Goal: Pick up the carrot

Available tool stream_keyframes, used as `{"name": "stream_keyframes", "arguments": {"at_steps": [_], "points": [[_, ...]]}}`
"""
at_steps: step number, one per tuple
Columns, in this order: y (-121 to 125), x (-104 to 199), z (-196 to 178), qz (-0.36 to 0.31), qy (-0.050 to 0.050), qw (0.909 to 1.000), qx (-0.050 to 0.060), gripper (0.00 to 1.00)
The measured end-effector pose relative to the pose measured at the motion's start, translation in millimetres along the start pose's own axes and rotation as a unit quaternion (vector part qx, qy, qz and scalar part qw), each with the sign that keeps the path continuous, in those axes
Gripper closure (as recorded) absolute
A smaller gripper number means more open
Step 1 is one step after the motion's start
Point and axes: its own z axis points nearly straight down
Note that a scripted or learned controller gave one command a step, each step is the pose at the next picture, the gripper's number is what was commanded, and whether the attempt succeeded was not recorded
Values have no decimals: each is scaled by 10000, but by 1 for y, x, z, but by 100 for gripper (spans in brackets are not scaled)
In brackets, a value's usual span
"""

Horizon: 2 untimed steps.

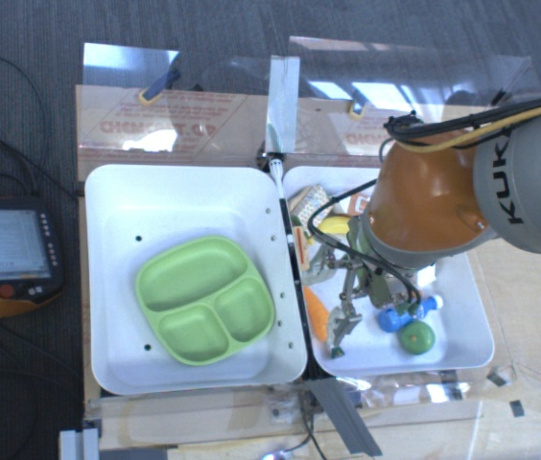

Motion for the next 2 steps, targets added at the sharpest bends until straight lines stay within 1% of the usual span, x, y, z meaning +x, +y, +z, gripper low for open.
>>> {"name": "stream_keyframes", "arguments": {"at_steps": [1, 2], "points": [[25, 0, 0, -1271, -4, 9919, -8, 0], [-36, -56, 0, -1981, -9, 9802, -6, 0]]}}
